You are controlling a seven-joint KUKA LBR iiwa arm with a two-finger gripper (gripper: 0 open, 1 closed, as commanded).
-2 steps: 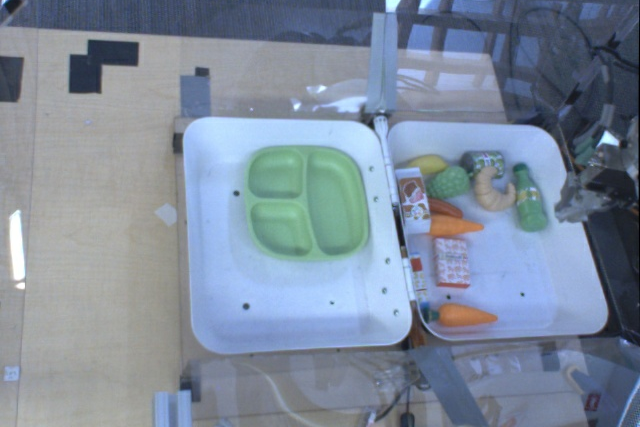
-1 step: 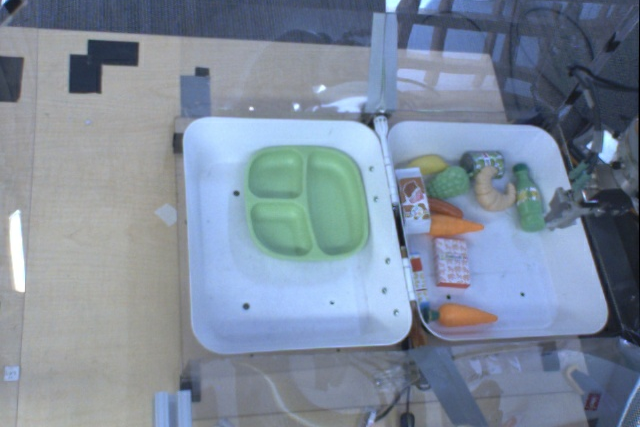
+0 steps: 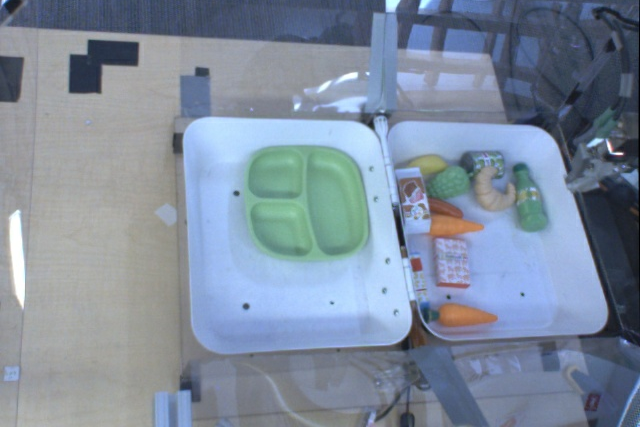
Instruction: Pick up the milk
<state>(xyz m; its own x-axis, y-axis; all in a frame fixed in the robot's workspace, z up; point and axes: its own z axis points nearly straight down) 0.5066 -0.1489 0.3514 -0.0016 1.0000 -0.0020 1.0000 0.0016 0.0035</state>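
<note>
The milk (image 3: 412, 200) is a white carton with a red and orange label. It lies flat in the right bin (image 3: 560, 290), lengthwise against that bin's left wall. A red sausage-like piece (image 3: 446, 208) and an orange carrot (image 3: 456, 227) touch or nearly touch its right side.
The right bin also holds a yellow fruit (image 3: 428, 164), a green vegetable (image 3: 450, 182), a small can (image 3: 483, 161), a tan pastry (image 3: 492, 192), a green bottle (image 3: 529, 199), a red-and-white box (image 3: 452, 262) and a second carrot (image 3: 466, 316). A green divided plate (image 3: 305, 202) sits in the left bin (image 3: 215, 295).
</note>
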